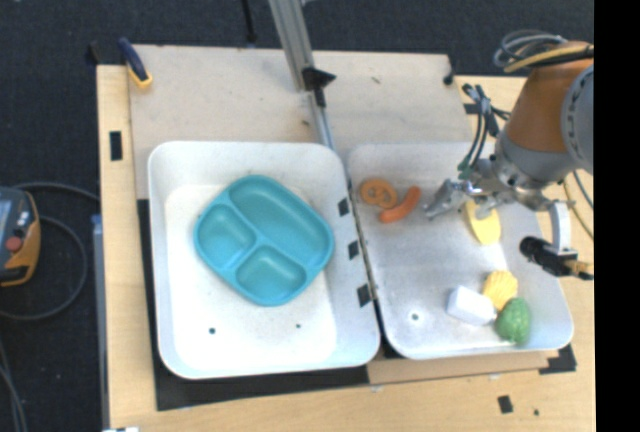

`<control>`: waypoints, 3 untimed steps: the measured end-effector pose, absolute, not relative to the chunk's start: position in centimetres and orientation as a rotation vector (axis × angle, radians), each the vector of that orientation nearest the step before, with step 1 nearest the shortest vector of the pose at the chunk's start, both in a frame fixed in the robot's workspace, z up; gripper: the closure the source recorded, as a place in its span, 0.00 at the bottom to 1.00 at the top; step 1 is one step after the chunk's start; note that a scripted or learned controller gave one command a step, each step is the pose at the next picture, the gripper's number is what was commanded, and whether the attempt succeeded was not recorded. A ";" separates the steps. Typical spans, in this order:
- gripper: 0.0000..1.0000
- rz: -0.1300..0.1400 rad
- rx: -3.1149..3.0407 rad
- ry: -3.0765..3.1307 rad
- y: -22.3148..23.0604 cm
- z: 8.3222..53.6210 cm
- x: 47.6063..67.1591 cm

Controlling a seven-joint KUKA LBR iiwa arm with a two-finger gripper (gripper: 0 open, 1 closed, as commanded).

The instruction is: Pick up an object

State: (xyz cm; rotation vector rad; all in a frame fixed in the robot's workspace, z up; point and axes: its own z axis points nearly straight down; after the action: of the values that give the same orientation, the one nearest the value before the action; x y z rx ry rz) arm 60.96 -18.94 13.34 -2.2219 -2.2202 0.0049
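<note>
Camera view, looking down at a slant. Claw (447, 200) low over the upper part of the right bin (420, 260); whether it is released or clenched cannot be told. Arm (545, 120), grey with an orange band, enters from the right. Yellow piece (486, 225) just beside the claw, toward the arm. Orange sausage-shaped piece (401, 205) and round orange piece (376, 191) lie near the claw on its other side, close to the bin's dividing edge. At the near right corner: white block (468, 304), small yellow object (501, 286) and green object (514, 321), clustered. Left bin (180, 340) carries a teal sectioned plate (264, 238).
</note>
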 end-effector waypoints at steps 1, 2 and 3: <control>1.00 -0.002 -2.227 -2.223 -19.1 14.8 61.1; 1.00 -0.005 -2.222 -2.228 -18.4 20.2 60.7; 1.00 -0.005 -2.224 -2.229 -18.5 26.3 59.9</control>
State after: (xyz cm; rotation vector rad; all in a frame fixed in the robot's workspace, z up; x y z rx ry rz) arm 59.94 -18.53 26.27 -2.2235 -2.2291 -0.0051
